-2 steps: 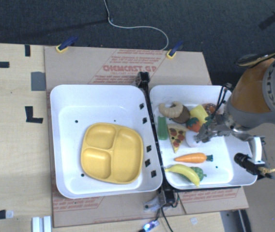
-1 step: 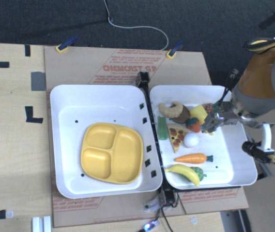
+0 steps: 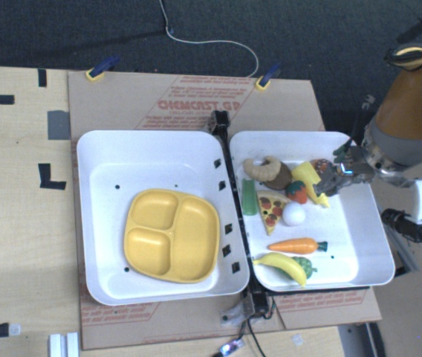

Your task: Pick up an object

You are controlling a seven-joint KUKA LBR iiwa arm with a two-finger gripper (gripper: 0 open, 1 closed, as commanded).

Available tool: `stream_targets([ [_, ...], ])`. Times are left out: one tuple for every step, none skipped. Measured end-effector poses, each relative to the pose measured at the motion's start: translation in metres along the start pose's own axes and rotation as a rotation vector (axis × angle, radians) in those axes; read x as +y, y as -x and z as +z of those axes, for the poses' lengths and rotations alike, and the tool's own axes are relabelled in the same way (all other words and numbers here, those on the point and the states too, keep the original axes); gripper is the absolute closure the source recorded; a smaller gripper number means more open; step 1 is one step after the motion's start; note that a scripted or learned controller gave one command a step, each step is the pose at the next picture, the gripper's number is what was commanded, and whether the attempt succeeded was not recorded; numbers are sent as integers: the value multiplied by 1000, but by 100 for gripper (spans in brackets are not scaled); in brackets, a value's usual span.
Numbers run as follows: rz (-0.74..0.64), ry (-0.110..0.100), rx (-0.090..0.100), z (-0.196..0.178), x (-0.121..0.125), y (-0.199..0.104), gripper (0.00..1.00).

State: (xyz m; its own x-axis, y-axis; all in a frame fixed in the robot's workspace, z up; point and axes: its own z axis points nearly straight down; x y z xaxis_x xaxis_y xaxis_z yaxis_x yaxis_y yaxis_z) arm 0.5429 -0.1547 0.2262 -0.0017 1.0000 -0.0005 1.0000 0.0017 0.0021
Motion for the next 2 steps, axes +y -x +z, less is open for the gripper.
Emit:
stream_targets([
  [-3,-4,1,7,3,-48,100],
  [-4,-4,2,-2,-1,-90,100],
])
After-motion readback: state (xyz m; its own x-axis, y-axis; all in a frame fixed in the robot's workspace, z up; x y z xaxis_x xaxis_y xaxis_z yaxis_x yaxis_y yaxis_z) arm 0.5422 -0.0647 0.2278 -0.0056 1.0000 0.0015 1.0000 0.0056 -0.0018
